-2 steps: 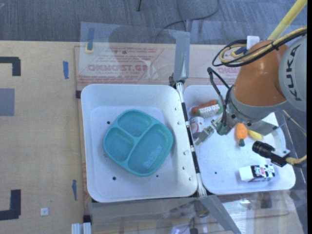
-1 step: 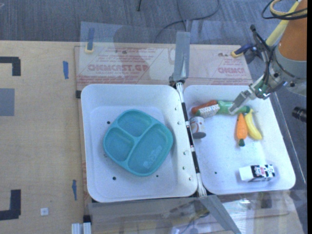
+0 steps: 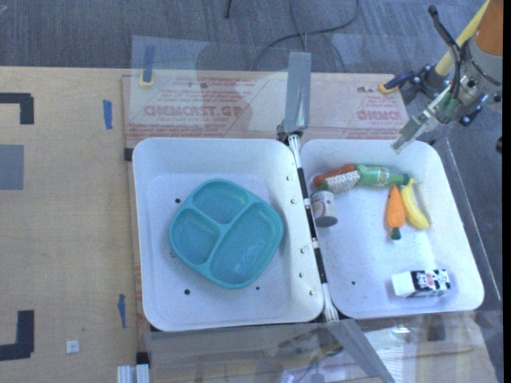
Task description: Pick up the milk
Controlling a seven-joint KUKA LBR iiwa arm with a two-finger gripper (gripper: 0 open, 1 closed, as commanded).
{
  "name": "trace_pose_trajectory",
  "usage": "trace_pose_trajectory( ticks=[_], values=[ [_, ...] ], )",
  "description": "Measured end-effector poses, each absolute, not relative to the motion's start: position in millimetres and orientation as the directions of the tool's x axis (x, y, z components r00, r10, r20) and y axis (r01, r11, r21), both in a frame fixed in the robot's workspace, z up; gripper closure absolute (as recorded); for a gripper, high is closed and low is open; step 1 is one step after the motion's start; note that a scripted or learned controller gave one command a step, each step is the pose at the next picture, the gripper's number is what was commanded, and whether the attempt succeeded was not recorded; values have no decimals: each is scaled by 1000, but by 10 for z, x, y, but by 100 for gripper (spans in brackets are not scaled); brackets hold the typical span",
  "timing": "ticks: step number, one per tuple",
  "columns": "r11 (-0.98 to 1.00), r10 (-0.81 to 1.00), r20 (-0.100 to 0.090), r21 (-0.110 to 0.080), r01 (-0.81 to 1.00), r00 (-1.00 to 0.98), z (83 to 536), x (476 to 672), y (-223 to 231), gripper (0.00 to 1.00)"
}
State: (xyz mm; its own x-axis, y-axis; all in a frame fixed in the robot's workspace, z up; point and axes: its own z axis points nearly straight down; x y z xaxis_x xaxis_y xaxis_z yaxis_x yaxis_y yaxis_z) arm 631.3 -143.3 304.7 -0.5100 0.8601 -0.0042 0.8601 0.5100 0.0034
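The milk (image 3: 421,282) is a small white carton with black cow patches. It lies on its side in the near right corner of the right bin (image 3: 359,278). My gripper (image 3: 417,126) hangs above the far right corner of that bin, well away from the milk and with nothing seen in it. The arm's orange band (image 3: 489,18) is at the top right.
Across the right bin's far half lie a green bottle (image 3: 375,174), a red and white item (image 3: 335,180), a carrot (image 3: 394,207), a banana (image 3: 413,204) and a small can (image 3: 322,207). A teal divided plate (image 3: 227,231) sits in the left bin.
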Motion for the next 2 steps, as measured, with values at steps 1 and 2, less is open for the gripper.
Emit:
trace_pose_trajectory(
  ticks=[1, 2],
  values=[
    [597, 803, -2, 2, 803, -597, 1853, 5367, -1438, 0],
    [592, 806, -6, 4, 806, -592, 3170, 5830, -2247, 0]
  ],
)
